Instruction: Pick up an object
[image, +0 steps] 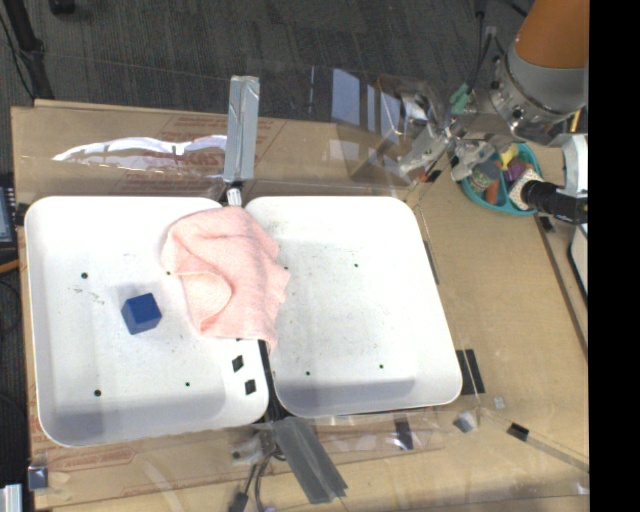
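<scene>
A pink cloth (226, 270) lies crumpled in the left bin (60, 400), its right edge draped over the divide toward the right bin (430, 380). A small blue cube (141, 312) sits on the left bin's floor, left of the cloth and apart from it. The arm's orange band (552, 30) is at the top right. My gripper (438, 140) hangs below it, past the right bin's far right corner, well away from both the cloth and the cube. Nothing can be seen in it.
A teal bowl (497, 180) of small coloured items stands on the bench right of the gripper. A strip of grey tape (243, 125) runs up from the bins' far divide. Black clips (243, 372) sit at the near divide.
</scene>
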